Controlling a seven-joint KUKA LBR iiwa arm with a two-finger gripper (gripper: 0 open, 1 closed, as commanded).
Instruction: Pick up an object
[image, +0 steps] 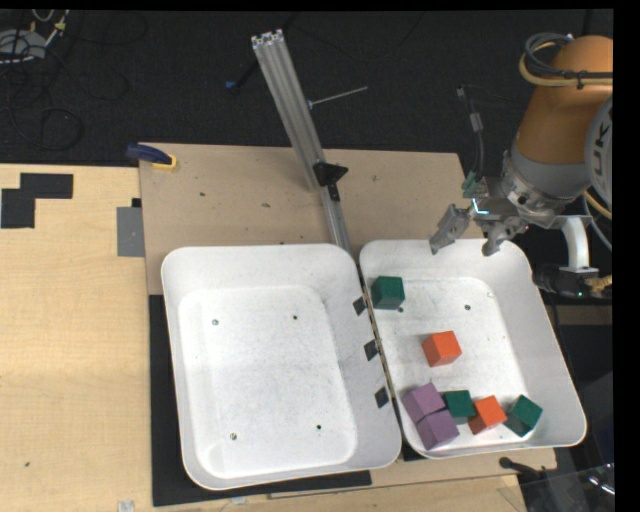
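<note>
You are looking down on two white bins sitting side by side on the bench. The arm (560, 110) is reaching in from the right, its orange band showing above the wrist, and the gripper (468, 232) is hanging over the far rim of the right bin (555, 335). Its two fingers are standing spread apart with nothing between them, so the gripper is released and is holding no object.

The blocks you are after are all lying in the right bin. A green block (387, 292) is sitting near the bin's far left corner, close to the divider between the bins, and it is the block nearest the gripper, though well apart from it. An orange block (441, 348) is lying alone near the middle of the bin. Along the near edge a cluster is gathering: two purple blocks (430, 414) are touching each other, a small green block (459, 404) is sitting just beside them, a second orange block (487, 413) is lying next to that, and another green block (523, 414) is resting, tilted, toward the near right corner.

The left bin (200, 290) is lying just beside the right one. A slanted metal rail (293, 110) is running from the far side down toward the gap between the bins.
</note>
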